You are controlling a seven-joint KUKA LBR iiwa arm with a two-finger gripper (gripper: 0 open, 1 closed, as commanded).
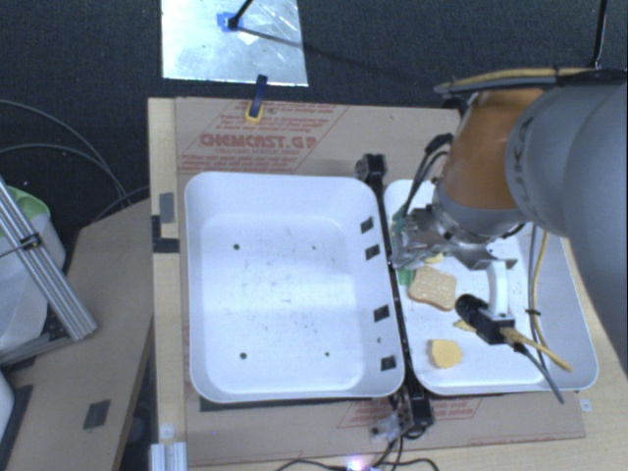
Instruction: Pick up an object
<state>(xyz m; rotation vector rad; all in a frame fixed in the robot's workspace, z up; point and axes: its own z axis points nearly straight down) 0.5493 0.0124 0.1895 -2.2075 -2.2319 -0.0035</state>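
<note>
While tool (416, 245) sits over right bin (577, 353) at centre-right, tan toast-like slab (433, 287) lies just below it in frame, yellow chunk (445, 353) farther down (tool open or closed: cannot tell, wrist hides it).

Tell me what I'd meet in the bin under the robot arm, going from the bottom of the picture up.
First the yellow lump → tan square slice → gripper.

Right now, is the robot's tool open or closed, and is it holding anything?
Tool: cannot be told from this view. It hangs over the right bin, just above the tan square piece.
</note>
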